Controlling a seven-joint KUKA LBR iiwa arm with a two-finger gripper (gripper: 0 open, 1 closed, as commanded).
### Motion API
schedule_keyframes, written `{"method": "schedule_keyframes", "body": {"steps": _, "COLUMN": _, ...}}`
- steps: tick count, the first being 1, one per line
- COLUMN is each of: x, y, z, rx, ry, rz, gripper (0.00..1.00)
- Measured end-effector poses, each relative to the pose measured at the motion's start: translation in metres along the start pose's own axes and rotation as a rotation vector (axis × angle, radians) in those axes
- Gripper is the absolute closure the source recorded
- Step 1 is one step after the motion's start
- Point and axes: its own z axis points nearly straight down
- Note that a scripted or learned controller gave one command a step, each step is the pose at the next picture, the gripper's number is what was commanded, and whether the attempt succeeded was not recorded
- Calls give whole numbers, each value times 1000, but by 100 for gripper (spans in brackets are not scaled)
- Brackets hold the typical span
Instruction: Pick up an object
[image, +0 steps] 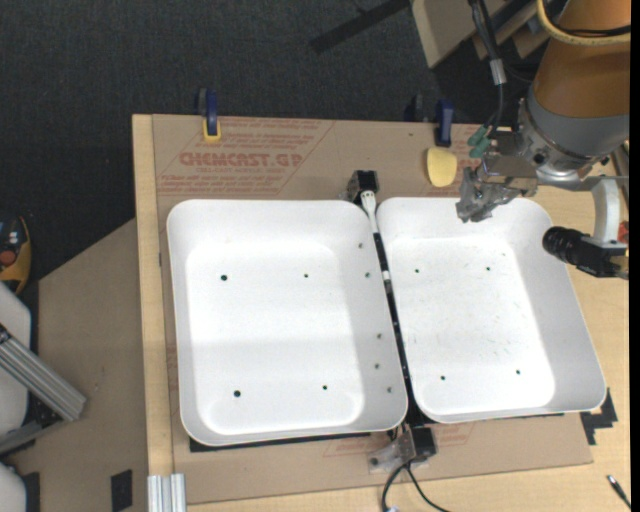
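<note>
Gripper (478, 205) is what we look to first. It hangs on the arm (585, 80) over the far rim of the right bin (480, 330), near that bin's far left corner. From this slant we cannot tell how wide it is set, and we see nothing held in it.

The one loose thing we can pick out is a small yellow piece (441, 166). It lies on the board (250, 150) outside both bins, just beyond the right bin's far rim and just below a blue clamp (444, 122). It is near the gripper, to its left, and apart from it. The left bin (270, 330) shows us only its white floor with a few dark dots.

We judge the piece to be the likeliest target, though it sits out of the bins. It looks rounded, pale and matt, so we would guess something light, perhaps foam or soft plastic; what it is made of is too small to tell. A light piece like that should lift easily, but it may skid on the smooth board if it is nudged from one side. We would come straight down over it and close across its narrower width, at the middle. The rim and the clamp, close on either side, leave little room for the approach.
</note>
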Motion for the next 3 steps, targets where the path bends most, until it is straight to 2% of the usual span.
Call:
{"method": "schedule_keyframes", "body": {"steps": 1, "x": 36, "y": 83, "z": 97, "rx": -2, "ry": 0, "rz": -6, "gripper": 100}}
{"method": "schedule_keyframes", "body": {"steps": 2, "x": 70, "y": 90, "z": 1, "rx": -13, "ry": 0, "rz": -6, "gripper": 100}}
{"method": "schedule_keyframes", "body": {"steps": 3, "x": 210, "y": 86, "z": 76, "rx": 4, "ry": 2, "rz": -13, "gripper": 100}}
